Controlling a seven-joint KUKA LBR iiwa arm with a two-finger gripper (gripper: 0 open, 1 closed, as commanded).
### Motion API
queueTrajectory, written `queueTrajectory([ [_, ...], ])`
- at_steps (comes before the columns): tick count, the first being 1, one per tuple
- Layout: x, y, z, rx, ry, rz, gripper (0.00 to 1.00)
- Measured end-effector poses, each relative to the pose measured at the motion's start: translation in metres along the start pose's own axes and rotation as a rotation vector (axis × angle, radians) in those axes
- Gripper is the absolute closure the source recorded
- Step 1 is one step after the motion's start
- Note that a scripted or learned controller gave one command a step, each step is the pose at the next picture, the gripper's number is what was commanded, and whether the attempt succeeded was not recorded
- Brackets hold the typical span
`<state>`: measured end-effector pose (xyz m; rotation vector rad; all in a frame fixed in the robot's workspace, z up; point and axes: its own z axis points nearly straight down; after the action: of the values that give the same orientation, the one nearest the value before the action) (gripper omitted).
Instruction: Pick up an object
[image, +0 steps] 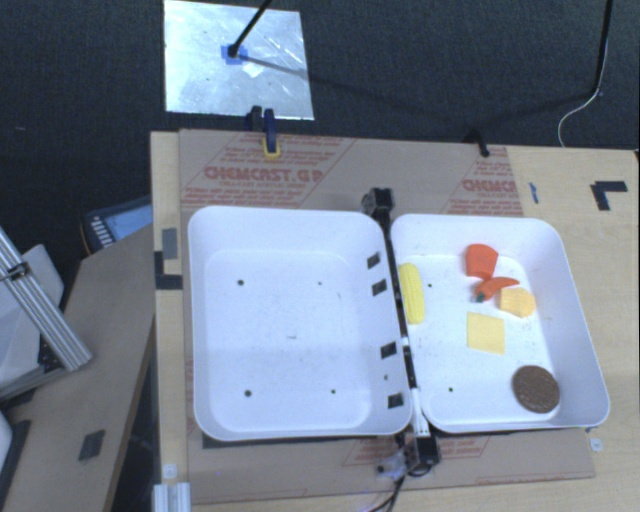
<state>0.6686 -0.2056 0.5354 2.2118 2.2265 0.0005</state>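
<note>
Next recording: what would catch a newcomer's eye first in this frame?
The small cluster of bright toy foods in the right bin: a yellow corn cob along its left wall, an orange piece near the far side, a flat yellow square in the middle and a brown round disc near the front right corner. Beyond the bins, a shiny metal sheet lies on the dark floor.

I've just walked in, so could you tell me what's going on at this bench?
Nothing is being handled right now. The right bin holds a yellow corn cob, an orange piece, a small carrot, a yellow-orange wedge, a flat yellow square and a brown disc, all loose. The left bin sits beside it.
</note>
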Motion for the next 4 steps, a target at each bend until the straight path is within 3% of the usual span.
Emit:
queueTrajectory([
  [4,0.0,0.0,0.0,0.0,0.0,0.0,1.0],
])
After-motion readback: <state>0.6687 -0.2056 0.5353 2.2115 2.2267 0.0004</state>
